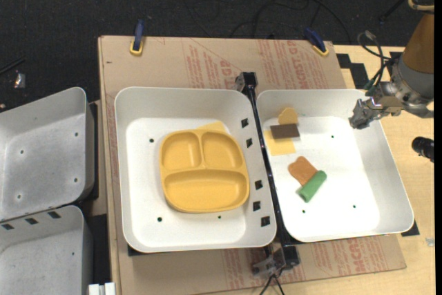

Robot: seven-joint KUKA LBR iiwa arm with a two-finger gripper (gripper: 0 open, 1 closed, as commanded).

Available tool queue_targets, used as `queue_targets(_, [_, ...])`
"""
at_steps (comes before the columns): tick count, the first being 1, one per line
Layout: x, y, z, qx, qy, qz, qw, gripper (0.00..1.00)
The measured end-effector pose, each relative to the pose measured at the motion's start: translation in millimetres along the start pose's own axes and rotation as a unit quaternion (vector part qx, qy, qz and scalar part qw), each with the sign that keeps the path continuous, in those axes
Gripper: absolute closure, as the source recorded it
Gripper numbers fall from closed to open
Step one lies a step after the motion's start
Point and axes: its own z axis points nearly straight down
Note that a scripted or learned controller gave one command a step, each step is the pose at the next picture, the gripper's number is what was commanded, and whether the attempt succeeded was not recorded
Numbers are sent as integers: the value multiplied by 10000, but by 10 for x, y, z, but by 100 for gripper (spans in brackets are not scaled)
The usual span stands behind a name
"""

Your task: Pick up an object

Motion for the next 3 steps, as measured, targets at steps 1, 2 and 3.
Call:
queue_targets(1, [-3,10,-279,7,2,-1,10000,100])
queue_targets(2, [542,-105,-171,36,16,-15,10000,100])
queue_targets(3, [997,-221,-99,37,17,-15,10000,100])
